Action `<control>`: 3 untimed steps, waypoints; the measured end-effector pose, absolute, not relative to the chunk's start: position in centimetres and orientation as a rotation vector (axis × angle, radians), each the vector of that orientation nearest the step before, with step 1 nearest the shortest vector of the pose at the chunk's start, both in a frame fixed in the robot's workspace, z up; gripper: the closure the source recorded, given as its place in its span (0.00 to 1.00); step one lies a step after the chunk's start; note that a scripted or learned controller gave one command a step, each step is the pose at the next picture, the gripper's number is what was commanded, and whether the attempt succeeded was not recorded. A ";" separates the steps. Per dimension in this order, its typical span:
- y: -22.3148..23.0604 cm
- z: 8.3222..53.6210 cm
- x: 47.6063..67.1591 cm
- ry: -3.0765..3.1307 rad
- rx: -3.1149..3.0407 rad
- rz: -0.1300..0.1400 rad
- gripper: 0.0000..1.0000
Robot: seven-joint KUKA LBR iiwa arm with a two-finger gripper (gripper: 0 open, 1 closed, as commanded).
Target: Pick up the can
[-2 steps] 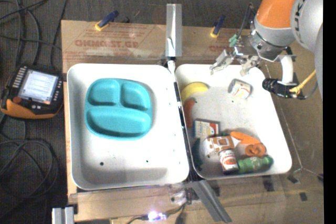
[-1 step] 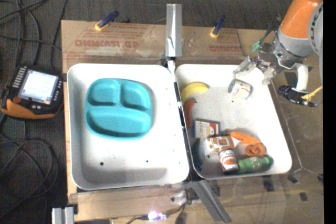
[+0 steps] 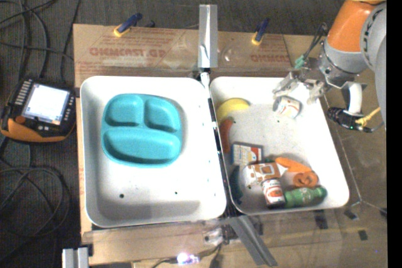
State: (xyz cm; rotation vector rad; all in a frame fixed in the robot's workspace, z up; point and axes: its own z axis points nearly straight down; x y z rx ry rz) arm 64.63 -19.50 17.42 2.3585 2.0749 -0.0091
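The can (image 3: 273, 191), short with a red and white label, stands near the front edge of the right bin (image 3: 333, 154). It is wedged between a small carton (image 3: 259, 172) and a green bottle (image 3: 305, 196) lying on its side. My gripper (image 3: 294, 96) hangs over the bin's far right corner, well away from the can. A small white and orange object (image 3: 289, 108) lies right under the gripper; whether it is held I cannot tell.
A yellow fruit (image 3: 233, 107), a red item (image 3: 225, 131), a flat box (image 3: 247, 152) and orange carrot-like pieces (image 3: 297, 171) share the right bin. The left bin (image 3: 94, 198) holds a teal divided tray (image 3: 143, 129). A tablet (image 3: 43, 110) lies on the floor at left.
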 end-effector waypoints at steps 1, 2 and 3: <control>-20.5 9.3 67.1 2.147 2.301 0.005 0.00; -20.6 10.4 67.2 2.145 2.295 0.002 1.00; -18.0 17.5 66.9 2.185 2.258 0.001 1.00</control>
